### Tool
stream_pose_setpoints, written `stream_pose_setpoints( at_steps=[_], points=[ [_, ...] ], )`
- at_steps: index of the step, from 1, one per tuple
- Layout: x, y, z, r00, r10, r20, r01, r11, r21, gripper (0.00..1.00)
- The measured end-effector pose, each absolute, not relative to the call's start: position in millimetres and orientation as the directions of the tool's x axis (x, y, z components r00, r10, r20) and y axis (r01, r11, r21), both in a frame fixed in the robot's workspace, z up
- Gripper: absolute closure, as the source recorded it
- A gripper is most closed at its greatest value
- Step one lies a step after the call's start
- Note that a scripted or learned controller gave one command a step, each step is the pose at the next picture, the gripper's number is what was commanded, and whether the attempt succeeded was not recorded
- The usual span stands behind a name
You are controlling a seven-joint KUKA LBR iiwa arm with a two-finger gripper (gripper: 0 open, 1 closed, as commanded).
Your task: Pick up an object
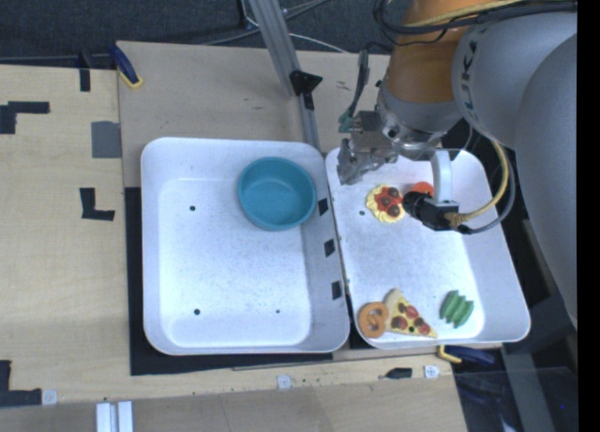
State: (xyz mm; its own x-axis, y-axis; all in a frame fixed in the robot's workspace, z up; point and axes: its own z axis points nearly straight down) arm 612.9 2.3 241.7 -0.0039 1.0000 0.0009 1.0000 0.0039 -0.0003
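Your pincer (pixel 354 166) hangs at the right bin's (pixel 487 327) far-left corner; you can't tell its opening. Nearest is the pizza toy (pixel 385 202), just right of it.

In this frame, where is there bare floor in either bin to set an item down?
Left bin: bare below and left of the blue bowl. Right bin: bare middle, between the toy by the tool and the toy pizza slice. Crowded at its ends.

Count, camera view: two white bins, left bin (pixel 169 261) and right bin (pixel 497 280). One blue bowl (pixel 276 193). Two pizza pieces (pixel 385 203) (pixel 410 318). One pretzel (pixel 372 320). One green item (pixel 457 308). One red item (pixel 421 189).
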Motion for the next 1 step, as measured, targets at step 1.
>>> stream_pose_setpoints(
  at_steps=[1],
  points=[
    [606.2,48.1,245.5,-0.004,1.0,0.001,1.0,0.004,-0.001,1.0]
  ],
)
